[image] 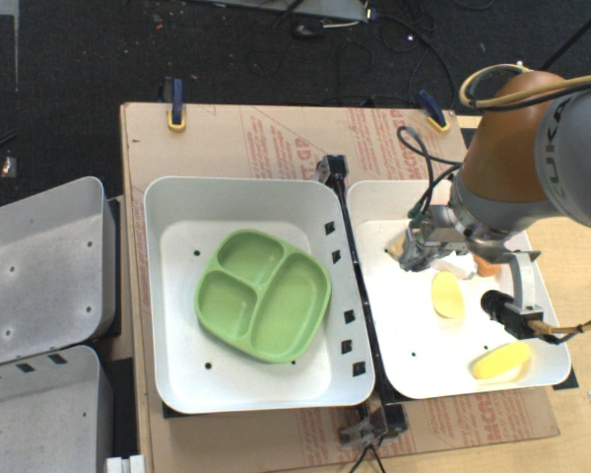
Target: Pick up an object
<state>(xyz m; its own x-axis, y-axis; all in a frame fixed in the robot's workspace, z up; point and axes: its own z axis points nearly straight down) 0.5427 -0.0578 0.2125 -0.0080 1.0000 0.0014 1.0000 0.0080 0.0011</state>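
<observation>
The right bin (414, 374) holds a pale yellow oval object (448, 296) near its middle. A brighter yellow lemon-like object (500, 361) lies by the front right corner. A bit of orange and white (481, 260) peeks out from under the arm. My gripper (418, 250) hangs low over the back left part of the right bin, just left of and behind the pale yellow object. The wrist and cables hide what is right under it.
A green divided plate (264, 295) lies in the middle of the left bin (177, 215). A black divider (347, 254) runs between the two bins. Two more white trays (39, 264) sit off the bench at the left. A black camera part (507, 308) sticks out beside the wrist.
</observation>
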